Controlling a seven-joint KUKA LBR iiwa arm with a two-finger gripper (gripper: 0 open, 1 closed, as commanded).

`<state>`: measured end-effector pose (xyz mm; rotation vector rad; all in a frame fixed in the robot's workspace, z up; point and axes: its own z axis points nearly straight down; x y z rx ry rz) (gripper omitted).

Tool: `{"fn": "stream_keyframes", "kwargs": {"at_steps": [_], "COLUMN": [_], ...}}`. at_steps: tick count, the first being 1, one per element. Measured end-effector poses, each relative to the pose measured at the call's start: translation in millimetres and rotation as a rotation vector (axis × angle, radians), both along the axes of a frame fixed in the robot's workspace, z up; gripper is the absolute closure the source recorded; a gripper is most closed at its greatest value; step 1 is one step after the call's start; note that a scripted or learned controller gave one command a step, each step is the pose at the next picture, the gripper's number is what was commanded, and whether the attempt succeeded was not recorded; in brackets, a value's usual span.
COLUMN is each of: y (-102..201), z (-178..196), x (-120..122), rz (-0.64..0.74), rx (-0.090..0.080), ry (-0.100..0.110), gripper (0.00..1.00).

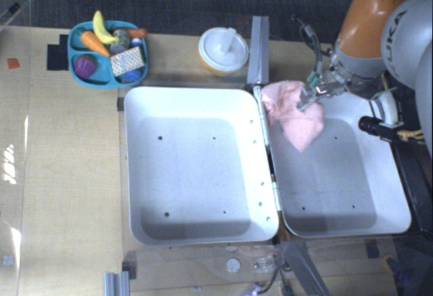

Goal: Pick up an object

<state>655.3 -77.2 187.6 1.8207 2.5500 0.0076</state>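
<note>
A pink cloth (292, 115) hangs in the back left corner of the right bin (358, 213), its lower tip drooping toward the bin floor. My gripper (310, 100) sits at the cloth's upper right edge, shut on the fabric, with the cloth bunched between the fingers. The grey arm with its orange band (369, 7) comes in from the upper right.
The left bin (196, 220) lies beside the right one. Behind the bins stand a white lidded cup (223, 49), a grey metal post (258, 51) and a blue tray (108, 55) of toy food. A black fitting (379, 127) juts over the right bin's edge.
</note>
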Motion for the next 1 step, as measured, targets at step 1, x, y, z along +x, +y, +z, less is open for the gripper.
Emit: {"fn": "stream_keyframes", "kwargs": {"at_steps": [1], "y": [1.5], "z": [12.3], "x": [2.1], "rz": [0.007], "rx": [-0.001], "ry": [-0.008], "gripper": [1.0]}}
